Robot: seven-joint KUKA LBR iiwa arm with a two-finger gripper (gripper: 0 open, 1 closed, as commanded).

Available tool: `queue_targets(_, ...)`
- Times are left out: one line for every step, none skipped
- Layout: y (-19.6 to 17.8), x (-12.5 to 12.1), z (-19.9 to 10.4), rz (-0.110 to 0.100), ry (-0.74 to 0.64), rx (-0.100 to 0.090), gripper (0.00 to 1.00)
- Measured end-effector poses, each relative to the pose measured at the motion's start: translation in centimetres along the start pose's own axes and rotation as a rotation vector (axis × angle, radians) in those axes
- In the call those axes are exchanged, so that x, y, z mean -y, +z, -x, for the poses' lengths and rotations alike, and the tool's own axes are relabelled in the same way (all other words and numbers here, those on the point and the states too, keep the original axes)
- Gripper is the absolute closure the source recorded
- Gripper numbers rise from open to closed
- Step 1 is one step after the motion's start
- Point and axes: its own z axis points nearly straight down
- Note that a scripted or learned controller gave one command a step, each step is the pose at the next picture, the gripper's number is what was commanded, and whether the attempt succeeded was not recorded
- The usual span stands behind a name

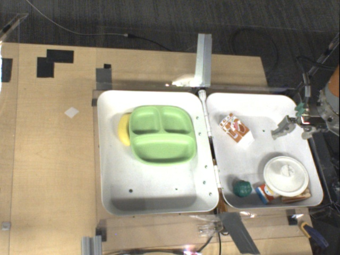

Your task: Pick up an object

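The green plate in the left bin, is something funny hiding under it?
Yes. A yellow object pokes out from beneath the left edge of the green divided plate, which lies on top of it. Too little shows to tell what it is. Nothing looks spilled or broken.

Green divided plate (161, 134), three compartments, lay flat in upper middle of left bin (114, 190), covering most of a yellow object (123, 130) that showed at its left edge. In right bin (255, 108): small red-and-white carton (234, 127) lay tilted at upper left; white round bowl-like item (286, 175) sat at lower right; dark green ball (243, 188) rested near bottom edge, just beside a small blue-and-red item (263, 193) partly tucked under the white one.
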Motion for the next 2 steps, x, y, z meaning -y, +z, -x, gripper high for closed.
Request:
queue_targets(5.6,-6.3,-4.2,0.001,-0.239,0.0,0.0)
queue_targets(13.0,-11.4,-7.3,0.0,-0.15,-0.001,0.0)
